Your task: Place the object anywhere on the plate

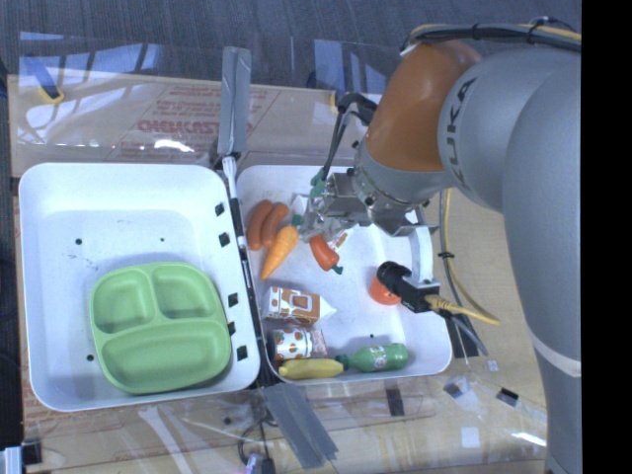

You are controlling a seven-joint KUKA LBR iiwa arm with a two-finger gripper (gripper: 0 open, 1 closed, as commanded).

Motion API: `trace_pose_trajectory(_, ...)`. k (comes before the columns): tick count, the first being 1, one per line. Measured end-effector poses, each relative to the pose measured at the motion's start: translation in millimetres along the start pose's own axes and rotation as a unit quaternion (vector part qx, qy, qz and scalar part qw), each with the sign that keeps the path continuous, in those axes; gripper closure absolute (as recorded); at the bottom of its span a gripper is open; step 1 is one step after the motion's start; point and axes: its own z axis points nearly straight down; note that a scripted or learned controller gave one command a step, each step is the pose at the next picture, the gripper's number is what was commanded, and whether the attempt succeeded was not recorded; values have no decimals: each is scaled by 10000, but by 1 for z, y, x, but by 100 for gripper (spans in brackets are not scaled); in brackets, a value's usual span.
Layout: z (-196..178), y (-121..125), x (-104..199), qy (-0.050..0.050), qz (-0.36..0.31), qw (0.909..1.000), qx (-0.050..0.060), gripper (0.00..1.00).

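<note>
hovering over the right bin (434,349), the gripper (331,217) sits low near that bin's upper left area, just above a small red pepper-like object (324,253); can't tell the state of the fingers, they're blurred against clutter. which object is the task's is not clear. the red piece lies just under the gripper, long axis tilted, pointing down-right. carrot (279,249) beside it runs diagonal, tip down-left, top up-right. sausage pieces (265,221) touch the carrot's upper end. tomato-like red item (385,289) sits to the right, partly behind a black fitting. snack boxes (293,307) lie lower left, yellow banana (311,368) and green bottle (378,357) lie horizontal along the bottom wall. green divided plate (158,326) lies in the left bin (59,196), well apart from the gripper.
</note>
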Motion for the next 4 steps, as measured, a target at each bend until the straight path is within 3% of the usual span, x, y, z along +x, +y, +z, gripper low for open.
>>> trace_pose_trajectory(1,45,-16,65,-4,-437,9990,1,100)
trace_pose_trajectory(2,49,11,48,-7,-788,9969,-12,100)
trace_pose_trajectory(3,50,-44,115,-5,-199,9998,4,100)
trace_pose_trajectory(4,50,-33,148,-9,212,9998,-5,100)
